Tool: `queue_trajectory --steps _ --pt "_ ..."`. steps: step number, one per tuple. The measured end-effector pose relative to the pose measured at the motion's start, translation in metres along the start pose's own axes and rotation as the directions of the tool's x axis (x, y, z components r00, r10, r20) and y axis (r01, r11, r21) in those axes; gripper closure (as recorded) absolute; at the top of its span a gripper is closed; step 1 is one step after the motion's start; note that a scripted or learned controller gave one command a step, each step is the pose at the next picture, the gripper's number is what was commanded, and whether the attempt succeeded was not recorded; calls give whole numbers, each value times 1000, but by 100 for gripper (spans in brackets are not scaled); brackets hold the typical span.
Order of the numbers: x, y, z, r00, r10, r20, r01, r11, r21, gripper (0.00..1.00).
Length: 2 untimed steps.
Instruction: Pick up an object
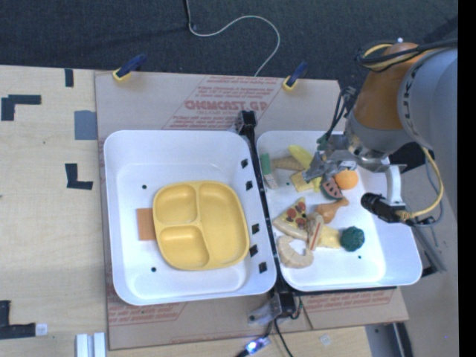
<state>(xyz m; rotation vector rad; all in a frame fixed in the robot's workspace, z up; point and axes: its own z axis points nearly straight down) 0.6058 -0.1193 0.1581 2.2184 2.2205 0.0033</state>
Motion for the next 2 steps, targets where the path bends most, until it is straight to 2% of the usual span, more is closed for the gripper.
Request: queue_trajectory --steps 1,2 --pt "1 -1 -43 1000 0 0 0 1000 1 100" --pt "2 0 -68 1000 -1 -1 1 1000 2 100"
